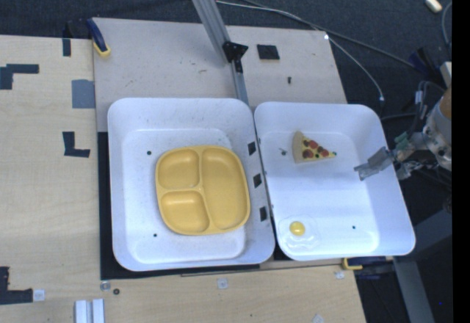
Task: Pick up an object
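The gripper (372, 165) is at the right side, low, and its grey fingers (376, 162) point to the left.

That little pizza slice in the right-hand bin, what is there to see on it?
The pizza slice looks like a small toy wedge, tan crust with red and dark topping spots. It lies flat on the floor of the right bin, near the far wall, its tip pointing right. Nothing touches it; the gripper sits apart at the bin's right rim.

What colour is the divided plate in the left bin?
Yellow. The divided plate shows plainly in the camera view.
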### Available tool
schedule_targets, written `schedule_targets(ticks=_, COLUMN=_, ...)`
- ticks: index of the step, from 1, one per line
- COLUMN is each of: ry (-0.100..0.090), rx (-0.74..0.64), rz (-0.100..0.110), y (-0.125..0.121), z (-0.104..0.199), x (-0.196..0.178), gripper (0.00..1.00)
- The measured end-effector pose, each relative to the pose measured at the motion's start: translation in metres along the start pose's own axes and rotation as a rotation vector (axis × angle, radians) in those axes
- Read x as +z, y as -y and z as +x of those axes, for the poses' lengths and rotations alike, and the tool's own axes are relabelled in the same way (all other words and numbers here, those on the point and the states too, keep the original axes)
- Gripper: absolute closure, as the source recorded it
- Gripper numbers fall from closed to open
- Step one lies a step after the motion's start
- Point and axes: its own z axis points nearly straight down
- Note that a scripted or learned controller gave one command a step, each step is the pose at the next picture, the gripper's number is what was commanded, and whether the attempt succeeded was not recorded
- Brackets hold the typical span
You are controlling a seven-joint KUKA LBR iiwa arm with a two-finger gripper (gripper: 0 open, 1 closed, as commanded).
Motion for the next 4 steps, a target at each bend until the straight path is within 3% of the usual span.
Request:
schedule_targets(ticks=2, ry=-0.003, rx=0.0, rz=0.006, y=-0.007, z=0.011, x=0.111, gripper=0.0)
schedule_targets(ticks=3, ry=0.003, rx=0.001, rz=-0.003, y=-0.008, z=0.01, x=0.144, gripper=0.0)
schedule_targets(ticks=4, ry=0.007, rx=0.0, rz=-0.009, y=-0.009, z=0.009, x=0.132, gripper=1.0)
